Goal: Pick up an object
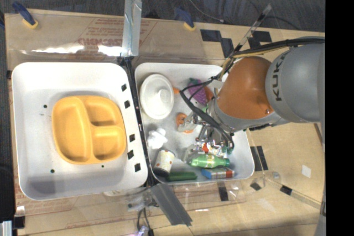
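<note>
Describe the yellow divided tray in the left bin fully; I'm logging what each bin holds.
The yellow divided plastic tray lies flat, open side up, on the floor of the left white bin. It has rounded corners and three compartments: one long one along its left side and two smaller ones on its right, split by raised ridges. It looks smooth, matte and slightly turned against the bin's edges. Nothing lies in it and nothing else touches it.

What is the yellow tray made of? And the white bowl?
The yellow tray looks like moulded plastic: one even colour, rounded compartments, a soft matte sheen. The white bowl could be plastic or glazed ceramic; it is smooth and plain white, and the view is too coarse to tell which.
</note>
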Controlling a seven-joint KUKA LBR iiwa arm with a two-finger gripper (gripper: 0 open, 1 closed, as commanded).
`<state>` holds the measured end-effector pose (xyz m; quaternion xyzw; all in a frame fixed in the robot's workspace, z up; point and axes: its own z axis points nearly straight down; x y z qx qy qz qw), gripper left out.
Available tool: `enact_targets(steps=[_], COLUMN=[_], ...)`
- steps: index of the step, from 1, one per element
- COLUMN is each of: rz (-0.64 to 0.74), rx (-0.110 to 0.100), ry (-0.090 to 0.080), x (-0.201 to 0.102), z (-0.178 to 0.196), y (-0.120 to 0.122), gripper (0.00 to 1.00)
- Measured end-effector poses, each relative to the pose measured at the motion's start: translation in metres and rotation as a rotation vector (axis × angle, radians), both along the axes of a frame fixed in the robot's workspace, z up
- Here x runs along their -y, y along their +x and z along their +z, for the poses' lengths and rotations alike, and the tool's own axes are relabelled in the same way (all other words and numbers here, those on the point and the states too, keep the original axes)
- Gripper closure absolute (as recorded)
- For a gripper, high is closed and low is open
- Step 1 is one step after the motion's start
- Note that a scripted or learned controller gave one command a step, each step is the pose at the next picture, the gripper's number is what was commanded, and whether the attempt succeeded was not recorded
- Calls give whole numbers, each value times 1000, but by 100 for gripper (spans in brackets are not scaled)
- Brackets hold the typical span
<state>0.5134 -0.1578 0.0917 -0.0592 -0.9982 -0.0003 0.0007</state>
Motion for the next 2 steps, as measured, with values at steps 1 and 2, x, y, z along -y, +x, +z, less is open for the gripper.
enact_targets(steps=[1,2], rz=[108,157], rx=[2,5], ry=[28,1], x=[29,-3], z=[0,1], y=[-7,56], gripper=[0,0])
